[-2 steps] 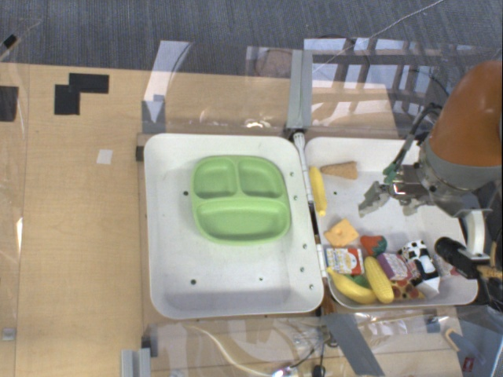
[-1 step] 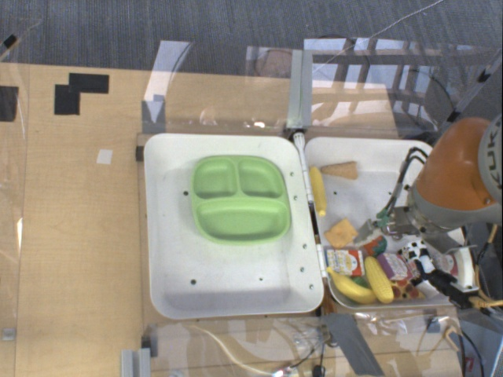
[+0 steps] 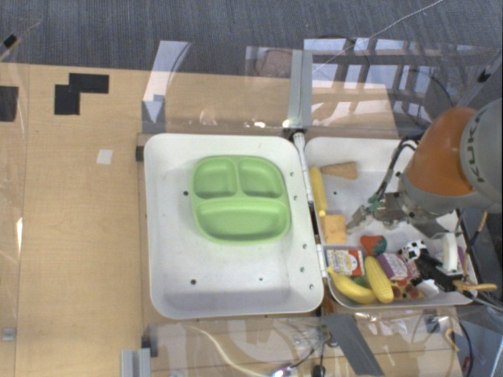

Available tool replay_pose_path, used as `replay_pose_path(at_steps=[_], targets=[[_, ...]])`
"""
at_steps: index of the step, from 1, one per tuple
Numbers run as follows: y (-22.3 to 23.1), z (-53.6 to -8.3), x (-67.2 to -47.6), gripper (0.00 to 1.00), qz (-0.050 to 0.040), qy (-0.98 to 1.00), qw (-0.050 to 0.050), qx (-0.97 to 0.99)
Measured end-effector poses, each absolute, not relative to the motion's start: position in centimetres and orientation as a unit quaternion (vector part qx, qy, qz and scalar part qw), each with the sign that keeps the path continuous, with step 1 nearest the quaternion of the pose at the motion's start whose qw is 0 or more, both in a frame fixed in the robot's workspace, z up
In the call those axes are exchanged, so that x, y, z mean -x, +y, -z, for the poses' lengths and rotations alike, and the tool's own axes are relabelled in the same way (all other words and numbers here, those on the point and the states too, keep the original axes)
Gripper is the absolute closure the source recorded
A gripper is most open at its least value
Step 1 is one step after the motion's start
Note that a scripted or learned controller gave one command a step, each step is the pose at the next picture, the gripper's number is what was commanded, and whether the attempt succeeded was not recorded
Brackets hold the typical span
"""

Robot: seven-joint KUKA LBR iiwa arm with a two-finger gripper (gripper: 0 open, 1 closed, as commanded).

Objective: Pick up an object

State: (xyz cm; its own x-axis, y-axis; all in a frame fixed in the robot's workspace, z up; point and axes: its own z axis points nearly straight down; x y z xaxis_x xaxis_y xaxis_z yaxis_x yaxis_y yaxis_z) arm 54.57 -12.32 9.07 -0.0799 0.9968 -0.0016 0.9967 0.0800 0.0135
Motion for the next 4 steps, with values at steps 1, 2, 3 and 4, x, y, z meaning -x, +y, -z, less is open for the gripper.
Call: replay_pose_path(at_steps=[1, 2, 3, 4], targets=[[-12.3, -9.1, -54.6, 0.00, -0.0045, 0.735, 0.006, -0.678], [-11.6, -9.3, -49.7, 0.00, -0.0047, 0.785, 0.008, -0.620], [-11.4, -10.3, -49.9, 1.00, -0.0067, 0.786, 0.008, -0.619], [-5.8, -18.6, -56.3, 1.00, -0.0022, 0.780, 0.002, -0.626]])
